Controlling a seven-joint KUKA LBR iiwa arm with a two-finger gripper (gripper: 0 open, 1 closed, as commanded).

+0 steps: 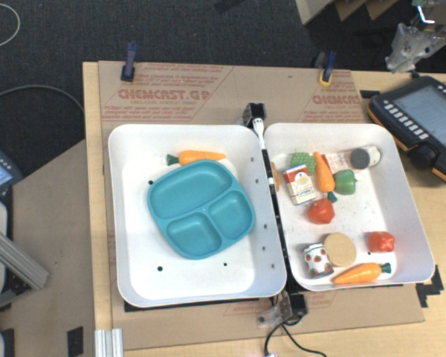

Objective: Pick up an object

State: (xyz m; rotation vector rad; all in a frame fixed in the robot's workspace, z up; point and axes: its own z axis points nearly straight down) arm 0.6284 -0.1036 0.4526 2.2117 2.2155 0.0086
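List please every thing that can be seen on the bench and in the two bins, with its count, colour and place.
bin: 2, white, side by side on the bench
divided plate: 1, teal, middle of left bin
carrot: 1, orange with green end, left bin, just above the plate
carrot: 1, orange, right bin, upper part
carrot: 1, orange, right bin, bottom edge
small carton: 1, white and red, right bin, upper left
green pieces: 2, green, either side of the upper carrot
tomato: 1, red, centre of right bin
red piece: 1, red, right bin, lower right
round disc: 1, tan, right bin, lower part
small cup: 1, white patterned, beside the disc
can: 1, white with dark end, right bin, top
clamps: 2, blue, bench far edge
pendant: 1, black, right of bench
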